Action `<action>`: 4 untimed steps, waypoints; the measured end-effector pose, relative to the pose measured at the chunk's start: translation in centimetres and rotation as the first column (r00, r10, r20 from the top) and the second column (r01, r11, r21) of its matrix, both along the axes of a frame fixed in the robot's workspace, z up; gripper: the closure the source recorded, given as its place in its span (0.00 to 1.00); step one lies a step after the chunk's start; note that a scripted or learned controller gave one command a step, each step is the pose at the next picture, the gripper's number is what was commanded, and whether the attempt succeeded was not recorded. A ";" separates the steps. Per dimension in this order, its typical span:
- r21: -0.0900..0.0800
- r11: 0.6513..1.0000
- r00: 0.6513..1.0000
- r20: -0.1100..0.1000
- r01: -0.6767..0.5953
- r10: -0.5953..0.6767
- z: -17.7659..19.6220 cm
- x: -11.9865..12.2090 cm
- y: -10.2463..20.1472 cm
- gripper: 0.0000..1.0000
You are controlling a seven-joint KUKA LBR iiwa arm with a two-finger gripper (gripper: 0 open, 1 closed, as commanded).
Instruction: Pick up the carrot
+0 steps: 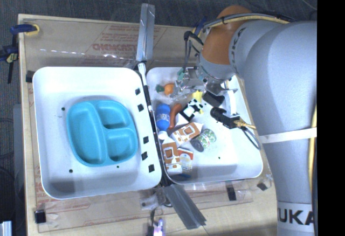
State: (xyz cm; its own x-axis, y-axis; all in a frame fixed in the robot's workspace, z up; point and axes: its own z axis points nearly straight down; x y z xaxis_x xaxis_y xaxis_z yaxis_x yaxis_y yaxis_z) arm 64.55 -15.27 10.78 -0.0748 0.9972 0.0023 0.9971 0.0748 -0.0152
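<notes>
Camera view, from above. Two white bins side by side: left bin [48, 122] holds one blue divided tray [102, 131]; right bin [237, 162] holds the clutter.

The carrot [173, 112] lies in the right bin, toward 10 o'clock of its floor: orange, slanting, upper end pointing to 1 o'clock. Just beside it at 9 o'clock is a blue-and-white bottle [162, 117]. A small orange ball [168, 88] with a green bit sits at 12 o'clock from the carrot, near the bin's back wall.

The gripper [190, 85] hangs at the carrot's 1 o'clock, low over the bin's back part. I cannot tell how far its pincer is open; the metalwork blurs together. Nothing visibly in it.

My judgement on the step: approach. To do it well, I would shift toward 7 o'clock, centre over the carrot's middle, and set the pincer across its narrow width, staying off the bottle.

Count: one carrot, one bottle, one orange ball, two patterned cartons [186, 133] at 5 o'clock of the carrot, one dark lump [197, 145], one greenish round thing [208, 136], one black-and-white piece [193, 108]. Other small bits are too tangled to count.
</notes>
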 end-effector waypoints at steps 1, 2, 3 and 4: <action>0.000 1.000 1.000 0.000 0.000 0.000 0.0 0.0 0.0 0.00; -0.002 0.995 0.995 0.013 0.102 -0.102 -1.6 1.2 -1.6 0.00; -0.002 0.984 0.984 0.015 0.180 -0.180 -1.5 1.2 -2.7 0.00; -0.002 0.984 0.984 0.007 0.176 -0.176 -0.7 1.1 -2.6 1.00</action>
